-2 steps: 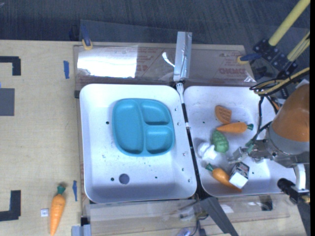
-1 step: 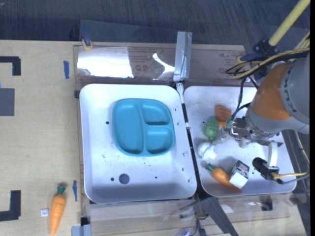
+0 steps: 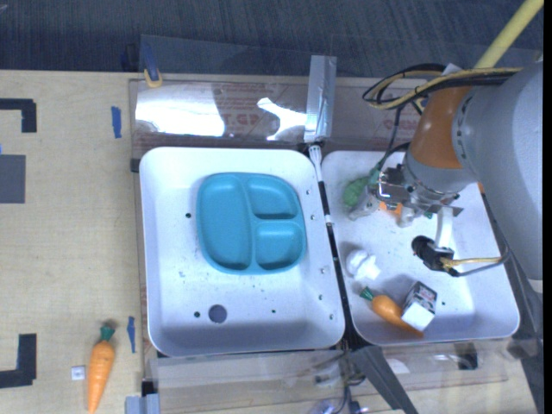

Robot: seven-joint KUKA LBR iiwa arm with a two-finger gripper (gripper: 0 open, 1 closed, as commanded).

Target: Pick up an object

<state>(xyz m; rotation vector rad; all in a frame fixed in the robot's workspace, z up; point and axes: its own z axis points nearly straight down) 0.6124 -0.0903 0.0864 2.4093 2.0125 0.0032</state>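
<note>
Single fixed camera above the bench, looking down at a slant, left bin (image 3: 164,257) and right bin (image 3: 492,309) both framed

A pale wooden bench (image 3: 60,257) meets dark blue-grey floor (image 3: 259,7) beyond it.

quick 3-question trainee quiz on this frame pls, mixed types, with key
1. True or false: the blue tray lies in the right bin.
2. Which lies outside both bins, on the bench?
A. the white plug
B. a carrot
C. the green item
3. Fill in: the second carrot lies in the ____ bin.

Key
1. False. It lies in the left bin.
2. B. It lies at the view's lower left, beside the left bin.
3. Right, near its front edge, next to a small white and grey block.
</note>
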